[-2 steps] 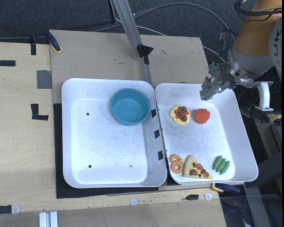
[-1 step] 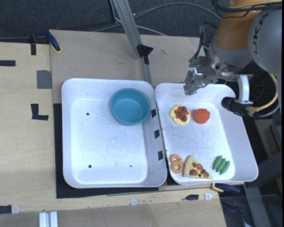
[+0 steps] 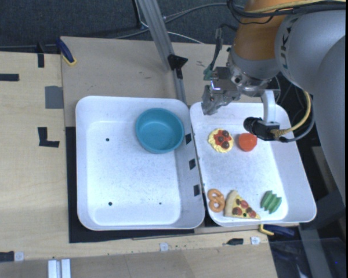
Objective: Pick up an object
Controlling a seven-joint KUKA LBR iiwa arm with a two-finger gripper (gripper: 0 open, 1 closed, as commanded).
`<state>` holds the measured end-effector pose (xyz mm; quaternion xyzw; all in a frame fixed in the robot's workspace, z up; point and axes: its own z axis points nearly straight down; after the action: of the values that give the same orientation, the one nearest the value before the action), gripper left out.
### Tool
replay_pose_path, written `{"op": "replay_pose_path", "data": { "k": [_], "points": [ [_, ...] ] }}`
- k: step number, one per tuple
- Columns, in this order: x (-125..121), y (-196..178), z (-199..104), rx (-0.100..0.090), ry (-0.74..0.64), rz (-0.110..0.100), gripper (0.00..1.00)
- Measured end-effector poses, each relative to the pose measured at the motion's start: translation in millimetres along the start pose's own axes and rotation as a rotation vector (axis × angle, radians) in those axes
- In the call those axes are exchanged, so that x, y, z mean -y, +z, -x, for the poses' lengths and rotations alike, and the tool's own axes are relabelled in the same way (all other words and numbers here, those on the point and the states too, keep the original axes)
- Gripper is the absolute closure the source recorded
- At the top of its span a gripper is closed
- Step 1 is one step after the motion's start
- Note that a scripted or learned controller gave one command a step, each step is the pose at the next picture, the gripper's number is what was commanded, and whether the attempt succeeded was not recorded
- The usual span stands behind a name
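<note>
Two white bins sit side by side, and above the right bin's (image 3: 290, 172) far left corner hangs the gripper (image 3: 211, 104), empty, near the tart (image 3: 221, 140), which looks light, stiff, graspable across its rim.

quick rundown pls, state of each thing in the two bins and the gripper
blue bowl: upright, in the left bin, at its far right corner
round tart: lying flat in the right bin, far end
tomato: resting beside the tart, on its right
pretzel: flat, near left corner of the right bin
pizza slice: flat, right beside the pretzel
green pepper: lying right of the pizza slice
gripper: over the right bin's far left corner, holding nothing
</note>
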<state>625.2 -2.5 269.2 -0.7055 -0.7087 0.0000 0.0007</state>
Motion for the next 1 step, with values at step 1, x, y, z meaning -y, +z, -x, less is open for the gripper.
{"op": "replay_pose_path", "data": {
  "k": [1],
  "points": [
    [-11.9,21.9,-54.1,0.0,0.001,-0.002,1.0]
  ]
}}
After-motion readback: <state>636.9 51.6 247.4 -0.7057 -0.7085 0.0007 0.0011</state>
